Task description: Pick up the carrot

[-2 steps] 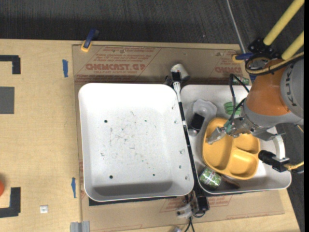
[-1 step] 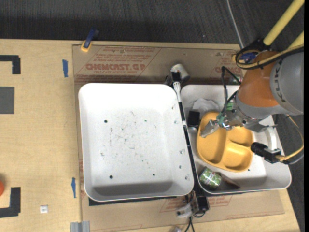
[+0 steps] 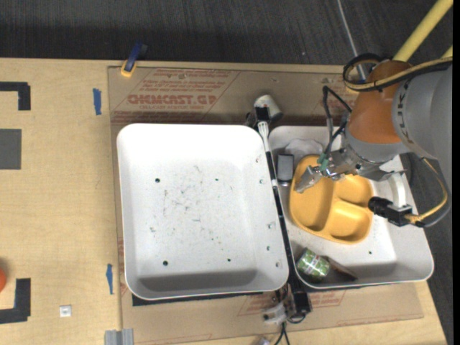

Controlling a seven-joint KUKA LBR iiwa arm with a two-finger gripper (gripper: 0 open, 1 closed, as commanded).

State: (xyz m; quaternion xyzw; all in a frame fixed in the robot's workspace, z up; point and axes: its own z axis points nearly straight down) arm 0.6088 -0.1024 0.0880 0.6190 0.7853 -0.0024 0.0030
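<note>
A: Going left to right, what's there?

B: A shallow white plastic bin (image 3: 194, 207) on the left, its floor bare. In the neighbouring white bin (image 3: 413, 261), a small dark rectangular block (image 3: 285, 167) lies at ten o'clock, a big yellow-orange moulded plastic piece (image 3: 334, 208) fills the centre, and a green-and-white crumpled ball (image 3: 313, 264) sits at seven o'clock.

A: And the carrot?

B: I can't pick it out; it may be hidden under the arm.

A: The gripper (image 3: 316, 178)?

B: It hangs over the yellow piece's upper left. Released or clenched, I cannot tell.

A: Advice?

B: Locate the carrot first, then descend centred over it, clear of the yellow piece's rim.
</note>
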